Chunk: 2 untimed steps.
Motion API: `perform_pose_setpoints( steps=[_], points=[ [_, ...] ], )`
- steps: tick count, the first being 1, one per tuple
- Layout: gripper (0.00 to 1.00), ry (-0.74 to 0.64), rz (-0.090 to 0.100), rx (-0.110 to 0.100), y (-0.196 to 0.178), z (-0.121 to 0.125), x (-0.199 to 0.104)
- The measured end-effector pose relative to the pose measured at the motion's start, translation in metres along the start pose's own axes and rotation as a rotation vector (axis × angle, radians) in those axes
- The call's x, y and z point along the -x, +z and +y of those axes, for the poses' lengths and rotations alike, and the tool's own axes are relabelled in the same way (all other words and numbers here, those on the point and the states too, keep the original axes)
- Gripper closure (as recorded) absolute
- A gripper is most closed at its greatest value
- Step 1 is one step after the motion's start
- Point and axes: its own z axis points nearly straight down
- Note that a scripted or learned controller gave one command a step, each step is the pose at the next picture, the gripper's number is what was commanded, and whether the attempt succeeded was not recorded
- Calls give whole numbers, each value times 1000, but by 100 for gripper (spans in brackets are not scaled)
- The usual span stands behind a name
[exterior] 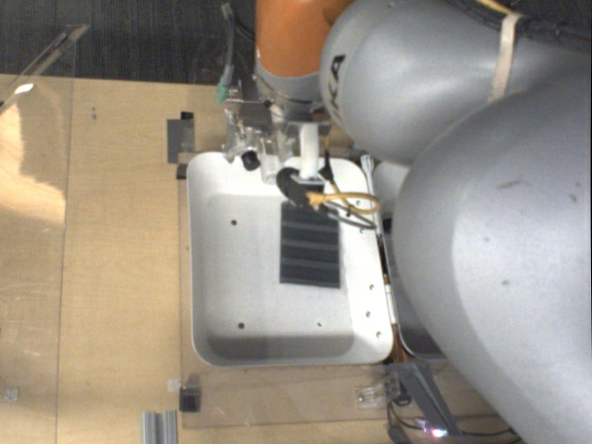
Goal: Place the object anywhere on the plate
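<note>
A dark, ribbed rectangular slab (310,245) lies flat in the left white bin (231,276), right of its middle. My gripper (252,152) hangs over the bin's far edge, up and to the left of the slab and apart from it. I see nothing held under it. The big grey arm with its orange band reaches in from the right and hides most of the right bin.
A small dark bracket (182,137) sits on the wooden bench by the bin's far left corner, and another dark block (190,398) by its near left corner. A sliver of the right bin (388,185) shows beside the arm. Bare bench lies to the left.
</note>
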Motion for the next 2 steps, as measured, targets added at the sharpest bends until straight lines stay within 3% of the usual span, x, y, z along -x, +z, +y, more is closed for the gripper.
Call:
perform_pose_setpoints(
  steps=[1,2],
  points=[
    [100,-334,0,-3,62,19,-7],
    [100,-342,0,3,51,20,-10]
  ],
)
